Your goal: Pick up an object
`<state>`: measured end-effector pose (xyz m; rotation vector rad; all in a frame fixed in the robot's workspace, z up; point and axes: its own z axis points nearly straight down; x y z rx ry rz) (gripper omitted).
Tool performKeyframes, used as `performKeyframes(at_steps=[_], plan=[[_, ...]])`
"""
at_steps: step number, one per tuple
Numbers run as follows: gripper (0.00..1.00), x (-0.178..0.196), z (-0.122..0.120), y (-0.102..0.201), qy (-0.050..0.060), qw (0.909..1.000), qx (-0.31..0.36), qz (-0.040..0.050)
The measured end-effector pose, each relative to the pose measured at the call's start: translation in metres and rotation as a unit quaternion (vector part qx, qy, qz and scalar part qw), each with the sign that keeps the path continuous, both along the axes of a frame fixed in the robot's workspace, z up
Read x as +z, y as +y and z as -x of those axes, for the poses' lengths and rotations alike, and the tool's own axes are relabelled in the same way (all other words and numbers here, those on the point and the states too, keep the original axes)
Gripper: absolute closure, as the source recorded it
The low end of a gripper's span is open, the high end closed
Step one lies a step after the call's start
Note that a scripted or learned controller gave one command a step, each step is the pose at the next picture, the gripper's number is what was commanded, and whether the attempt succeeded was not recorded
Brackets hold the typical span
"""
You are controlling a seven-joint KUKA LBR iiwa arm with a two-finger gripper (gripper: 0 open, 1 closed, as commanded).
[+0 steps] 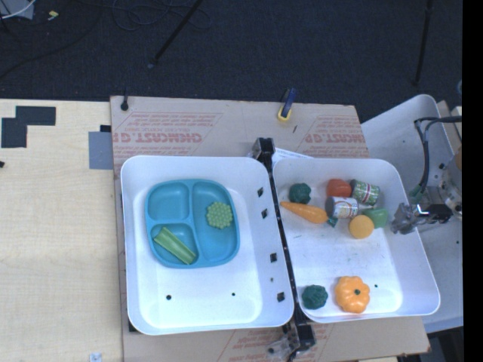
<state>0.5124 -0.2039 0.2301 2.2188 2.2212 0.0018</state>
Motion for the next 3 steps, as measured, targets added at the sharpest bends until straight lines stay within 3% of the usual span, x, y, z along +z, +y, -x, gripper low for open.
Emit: performKeyframes(at_steps=[2,3], plan=[[1.00,-0.006,-0.010,0.089,0.003,1.0000,0.002,-0.0018],[1.00,-0.001,-0.030,0.144,0.002,1.0000,0.002,-0.0017]])
